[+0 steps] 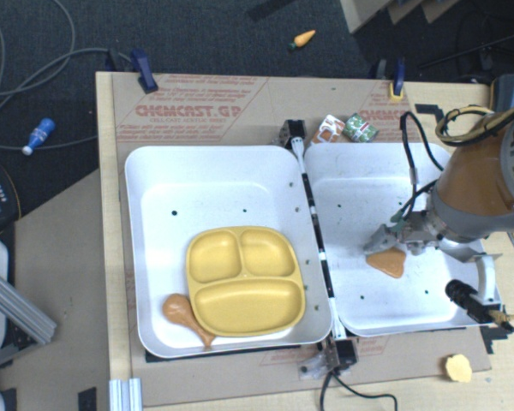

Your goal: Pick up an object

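**Small orange piece under the gripper in the right bin**

Nearest the camera, a yellow lump (457,367) lies on the bench off the right bin's near corner. Going left to right: the left bin (154,178) holds a yellow tray (244,279) with a tan drumstick (185,313) touching its near-left edge. The right bin (360,187) holds one orange piece (387,262), right of centre. The gripper (392,240) sits directly over its far edge, seemingly touching; whether the jaws are apart or closed I cannot tell, and nothing shows the piece between them.

The piece looks like a small toy food item: probably light, stiff, smooth plastic, likely to slide on the slick bin floor. A pinch across its narrower width, near the middle, seems safest.
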`<state>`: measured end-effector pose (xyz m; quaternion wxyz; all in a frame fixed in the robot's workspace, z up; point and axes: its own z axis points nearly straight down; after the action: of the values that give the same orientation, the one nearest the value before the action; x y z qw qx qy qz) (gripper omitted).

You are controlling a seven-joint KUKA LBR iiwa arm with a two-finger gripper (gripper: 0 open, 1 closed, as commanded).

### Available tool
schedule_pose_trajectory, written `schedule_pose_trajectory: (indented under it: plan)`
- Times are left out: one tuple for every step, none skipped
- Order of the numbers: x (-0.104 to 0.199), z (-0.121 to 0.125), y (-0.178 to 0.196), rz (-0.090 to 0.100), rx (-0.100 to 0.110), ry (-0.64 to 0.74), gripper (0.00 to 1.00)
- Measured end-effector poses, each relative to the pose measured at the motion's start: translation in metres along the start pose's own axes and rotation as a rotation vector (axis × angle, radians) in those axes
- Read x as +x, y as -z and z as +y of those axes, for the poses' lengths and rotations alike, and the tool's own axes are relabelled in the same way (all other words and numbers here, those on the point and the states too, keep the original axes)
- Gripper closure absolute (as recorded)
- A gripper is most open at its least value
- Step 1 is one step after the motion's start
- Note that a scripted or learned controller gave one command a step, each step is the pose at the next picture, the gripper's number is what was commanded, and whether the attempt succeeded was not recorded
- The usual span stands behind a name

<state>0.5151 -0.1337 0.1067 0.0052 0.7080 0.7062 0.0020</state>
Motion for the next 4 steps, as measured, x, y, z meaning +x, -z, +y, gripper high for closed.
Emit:
schedule_pose_trajectory:
  plan:
    - [-0.044,0.063,0.016,0.000,0.002,0.004,0.00]
    - [0.017,0.016,-0.025,0.009,0.018,0.006,0.00]
    - [0.006,-0.016,-0.022,0.006,0.015,0.000,0.00]
    - [0.007,-0.014,-0.012,0.005,0.009,0.001,1.00]
